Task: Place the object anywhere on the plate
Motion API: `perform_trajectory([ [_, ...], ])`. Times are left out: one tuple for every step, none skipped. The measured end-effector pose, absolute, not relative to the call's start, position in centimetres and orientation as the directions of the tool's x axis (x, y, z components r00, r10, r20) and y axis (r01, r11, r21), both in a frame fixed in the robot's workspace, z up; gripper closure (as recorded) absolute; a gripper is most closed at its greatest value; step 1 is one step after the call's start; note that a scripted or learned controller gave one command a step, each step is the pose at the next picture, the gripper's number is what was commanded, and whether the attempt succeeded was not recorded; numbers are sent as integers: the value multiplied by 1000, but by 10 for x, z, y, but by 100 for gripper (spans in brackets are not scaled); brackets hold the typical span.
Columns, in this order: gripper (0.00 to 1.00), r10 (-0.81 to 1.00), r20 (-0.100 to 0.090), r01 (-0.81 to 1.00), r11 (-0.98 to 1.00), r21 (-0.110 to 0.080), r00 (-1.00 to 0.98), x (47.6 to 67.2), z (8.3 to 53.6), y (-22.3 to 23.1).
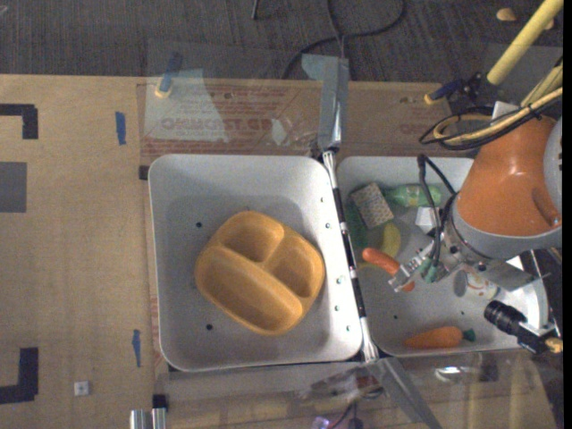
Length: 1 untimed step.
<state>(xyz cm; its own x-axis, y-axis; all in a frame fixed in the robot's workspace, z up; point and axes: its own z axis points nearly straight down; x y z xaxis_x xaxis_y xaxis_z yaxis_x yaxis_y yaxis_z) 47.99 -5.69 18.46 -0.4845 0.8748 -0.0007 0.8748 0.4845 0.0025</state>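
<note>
An orange-yellow plate point(259, 271) with three compartments lies in the left bin point(179, 195), and nothing rests on it. My gripper point(404, 277) is low in the right bin point(393, 315), right at the near end of a red-orange sausage-shaped object point(379, 259). The gripper's tip overlaps that end of the object. The arm's orange band point(509, 186) hangs over the right side of this bin and hides part of it.
In the right bin lie a yellow piece point(391, 237), a beige textured block point(371, 204), green items point(413, 195) at the back and an orange carrot point(433, 337) at the front. A metal divider point(344, 266) separates the bins. Cables point(483, 123) hang at the back right.
</note>
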Motion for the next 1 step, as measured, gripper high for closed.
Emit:
perform_trajectory([
  [100,949,-2,949,315,2,-315,496,209,-94],
])
